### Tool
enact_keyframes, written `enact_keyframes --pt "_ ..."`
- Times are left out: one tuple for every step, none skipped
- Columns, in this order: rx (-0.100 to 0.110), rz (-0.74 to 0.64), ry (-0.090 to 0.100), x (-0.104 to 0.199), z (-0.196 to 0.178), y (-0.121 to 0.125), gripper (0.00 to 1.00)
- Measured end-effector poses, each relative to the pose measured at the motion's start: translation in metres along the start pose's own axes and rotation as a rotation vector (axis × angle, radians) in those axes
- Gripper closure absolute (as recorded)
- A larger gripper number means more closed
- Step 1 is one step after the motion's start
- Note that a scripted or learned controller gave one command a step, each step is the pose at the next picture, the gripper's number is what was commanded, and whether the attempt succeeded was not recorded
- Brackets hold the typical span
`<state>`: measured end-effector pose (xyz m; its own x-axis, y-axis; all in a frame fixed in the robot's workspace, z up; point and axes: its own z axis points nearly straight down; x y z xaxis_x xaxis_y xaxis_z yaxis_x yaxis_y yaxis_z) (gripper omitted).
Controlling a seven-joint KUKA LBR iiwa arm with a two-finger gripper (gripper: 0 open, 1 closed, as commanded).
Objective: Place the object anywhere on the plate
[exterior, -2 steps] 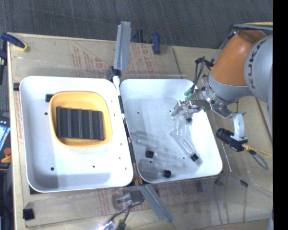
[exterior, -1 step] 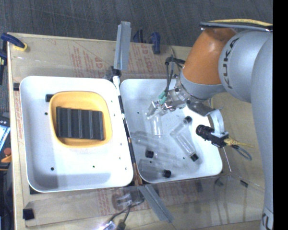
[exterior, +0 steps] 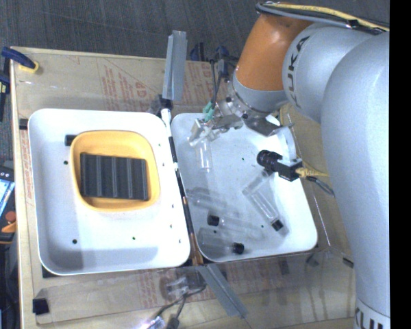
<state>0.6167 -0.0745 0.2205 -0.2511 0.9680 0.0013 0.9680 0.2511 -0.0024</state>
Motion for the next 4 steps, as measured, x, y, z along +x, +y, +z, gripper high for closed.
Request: enact_keyframes --pt "0.003 -0.262 0.000 0.055 0.029 0.029 1.00" --pt "-0.002 -0.434 -0.002 0.094 -0.012 0.040 1.00" --pt "-0.002 -0.434 -0.003 0.094 -0.012 0.040 0.00" --pt "-0.003 -0.435 -0.002 0.094 -0.022 0.040 1.00"
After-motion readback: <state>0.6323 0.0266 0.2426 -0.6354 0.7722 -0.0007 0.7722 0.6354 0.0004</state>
